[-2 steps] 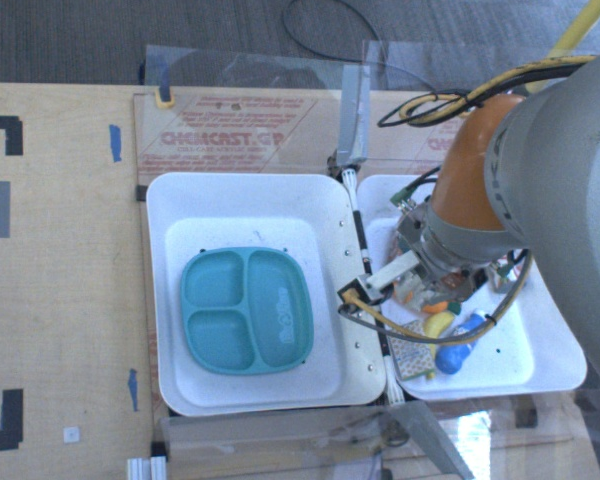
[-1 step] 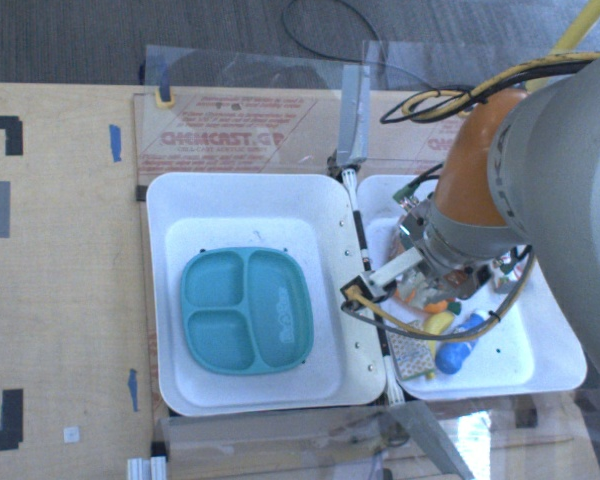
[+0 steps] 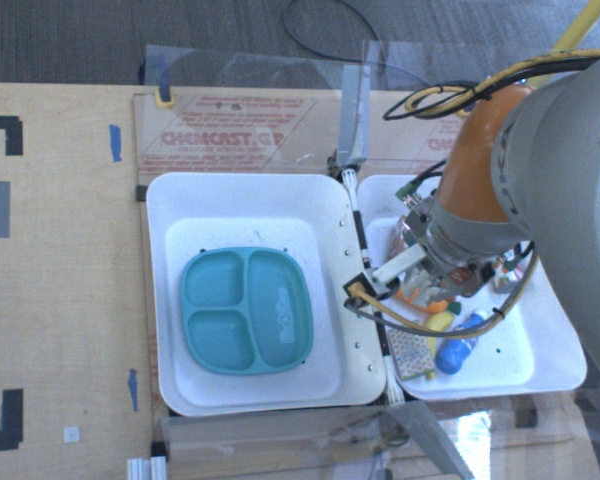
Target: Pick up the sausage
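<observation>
Overhead, the arm [image 3: 540,168] reached into the right bin [image 3: 550,368], wrist low over a heap of small items [image 3: 442,318]; state of the jaws could not be told; sausage not distinguishable in that heap; teal divided plate [image 3: 247,310] lay in the left bin [image 3: 180,208].

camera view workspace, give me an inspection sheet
surface: wooden bench bearing two white bins, left bin and right bin
job's things: sausage cannot be picked out
clutter: teal divided plate in left bin; blue object, yellow piece and patterned item in right bin
grippers: gripper low over right bin, hidden by the wrist
cables: yellow and black cables on arm; black loop on floor
surroundings: grey floor, blue tape
</observation>
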Controlling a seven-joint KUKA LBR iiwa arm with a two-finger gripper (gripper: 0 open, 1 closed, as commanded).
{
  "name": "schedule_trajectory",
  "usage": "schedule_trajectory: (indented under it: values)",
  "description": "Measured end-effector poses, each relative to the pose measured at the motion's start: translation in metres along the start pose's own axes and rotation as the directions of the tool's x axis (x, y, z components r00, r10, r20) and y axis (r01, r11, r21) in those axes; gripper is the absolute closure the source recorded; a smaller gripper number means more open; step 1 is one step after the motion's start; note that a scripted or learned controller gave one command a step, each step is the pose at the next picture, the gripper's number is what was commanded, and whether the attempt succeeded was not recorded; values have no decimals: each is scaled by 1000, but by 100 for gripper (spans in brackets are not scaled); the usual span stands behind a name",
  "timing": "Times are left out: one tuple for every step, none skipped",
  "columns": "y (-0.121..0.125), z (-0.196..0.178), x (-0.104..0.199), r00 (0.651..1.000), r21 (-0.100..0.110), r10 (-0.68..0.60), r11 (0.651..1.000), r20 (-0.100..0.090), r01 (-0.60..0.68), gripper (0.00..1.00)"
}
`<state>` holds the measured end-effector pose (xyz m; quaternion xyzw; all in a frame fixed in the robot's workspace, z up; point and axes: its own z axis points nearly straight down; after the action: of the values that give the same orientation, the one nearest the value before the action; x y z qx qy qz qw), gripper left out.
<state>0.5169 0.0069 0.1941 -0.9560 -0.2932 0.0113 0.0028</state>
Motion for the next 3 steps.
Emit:
schedule_trajectory:
  values:
    - [37, 14, -71, 978, -6, -210, 978, -12, 210, 100]
    - [39, 13, -8, 996, -8, 86, 996, -15, -86, 100]
    - [8, 13, 1, 998, -4, 65, 998, -12, -65, 100]
